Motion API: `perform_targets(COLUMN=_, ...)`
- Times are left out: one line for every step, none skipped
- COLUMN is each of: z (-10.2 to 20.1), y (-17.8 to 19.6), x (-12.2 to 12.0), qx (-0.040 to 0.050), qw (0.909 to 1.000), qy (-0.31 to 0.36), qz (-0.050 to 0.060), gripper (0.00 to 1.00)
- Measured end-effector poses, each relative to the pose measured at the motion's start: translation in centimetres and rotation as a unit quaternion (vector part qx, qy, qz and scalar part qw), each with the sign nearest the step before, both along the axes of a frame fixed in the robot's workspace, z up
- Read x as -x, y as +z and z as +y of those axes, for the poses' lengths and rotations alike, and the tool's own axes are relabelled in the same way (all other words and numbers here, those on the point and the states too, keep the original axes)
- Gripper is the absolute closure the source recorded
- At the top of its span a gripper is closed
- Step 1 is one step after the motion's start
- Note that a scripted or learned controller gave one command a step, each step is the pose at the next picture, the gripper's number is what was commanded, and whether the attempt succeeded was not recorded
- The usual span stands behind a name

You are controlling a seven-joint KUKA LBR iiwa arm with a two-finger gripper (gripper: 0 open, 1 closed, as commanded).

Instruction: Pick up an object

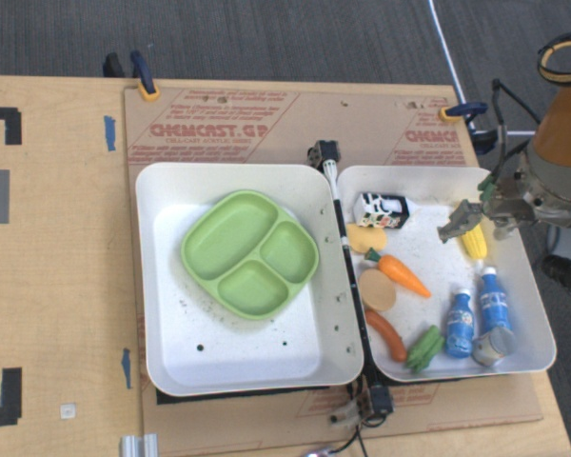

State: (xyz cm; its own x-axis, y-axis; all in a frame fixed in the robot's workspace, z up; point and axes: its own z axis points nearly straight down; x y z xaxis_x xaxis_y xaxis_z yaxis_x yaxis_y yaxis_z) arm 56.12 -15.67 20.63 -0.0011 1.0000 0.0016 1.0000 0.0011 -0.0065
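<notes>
The right bin (538, 298) holds several toy items: a black-and-white cow (381, 208), a yellow piece (362, 241), a carrot (401, 274), a tan disc (379, 296), a red sausage (386, 334), a green vegetable (423, 347) and two blue bottles (460, 324) (495, 305). My gripper (472, 225) hangs over the bin's upper right part, reaching in from the right. A yellow corn cob (474, 245) lies right beneath it. I cannot make out whether the gripper touches the corn.
The left bin (162, 284) carries a green divided plate (250, 253). A black clamp (324, 152) sits where the two bins meet at the back. Both bins rest on a cardboard sheet (219, 122) on the wooden bench.
</notes>
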Motion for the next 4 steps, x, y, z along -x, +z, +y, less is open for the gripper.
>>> perform_targets(z=4.3, y=-10.1, x=0.7, qx=0.0024, qw=0.9999, qy=-0.008, qz=-0.008, gripper=0.00)
perform_targets(z=5.8, y=-12.2, x=3.9, qx=0.0018, qw=0.9967, qy=0.081, qz=-0.005, gripper=0.00)
perform_targets(z=5.3, y=-12.2, x=-2.8, qx=0.0012, qw=0.9891, qy=0.147, qz=-0.005, gripper=0.00)
perform_targets(z=3.5, y=-12.3, x=-8.1, qx=0.0000, qw=0.9994, qy=0.036, qz=0.000, gripper=0.00)
